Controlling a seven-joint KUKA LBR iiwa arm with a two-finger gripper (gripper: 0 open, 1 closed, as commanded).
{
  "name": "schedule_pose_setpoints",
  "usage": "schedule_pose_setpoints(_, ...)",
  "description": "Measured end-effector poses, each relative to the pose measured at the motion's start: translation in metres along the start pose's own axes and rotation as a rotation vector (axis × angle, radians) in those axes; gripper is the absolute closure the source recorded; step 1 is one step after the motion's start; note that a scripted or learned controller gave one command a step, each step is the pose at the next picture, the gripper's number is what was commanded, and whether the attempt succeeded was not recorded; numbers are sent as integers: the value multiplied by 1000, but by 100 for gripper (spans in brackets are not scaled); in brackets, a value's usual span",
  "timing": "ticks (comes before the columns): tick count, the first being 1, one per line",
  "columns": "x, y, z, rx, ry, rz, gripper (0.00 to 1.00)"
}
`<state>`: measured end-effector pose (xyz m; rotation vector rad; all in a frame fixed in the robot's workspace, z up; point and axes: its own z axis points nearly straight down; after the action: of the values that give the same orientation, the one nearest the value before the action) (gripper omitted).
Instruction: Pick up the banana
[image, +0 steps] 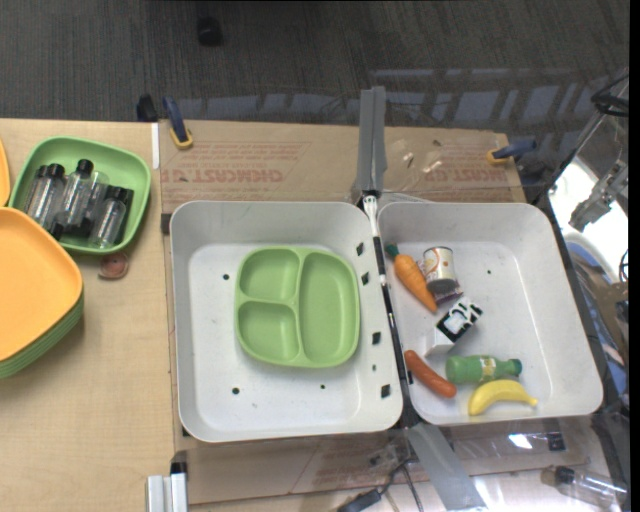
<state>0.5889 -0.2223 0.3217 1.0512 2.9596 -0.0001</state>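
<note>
In the right bin's (560, 300) near corner the banana (503, 397) lies touching a green bottle (484, 368) and close to the wall, so a descending gripper, whose state I cannot tell, could nudge either or clip the rim.

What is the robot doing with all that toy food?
It is meant to pick up the banana, but nothing has been grabbed yet. The banana lies in the right bin near the front, beside a green bottle, two carrots and a small can. The left bin holds a green divided plate.
</note>
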Motion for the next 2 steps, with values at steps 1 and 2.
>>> schedule_pose_setpoints(1,61,-50,-62,0,-2,-84,100)
schedule_pose_setpoints(2,93,-53,126,-1,0,-183,100)
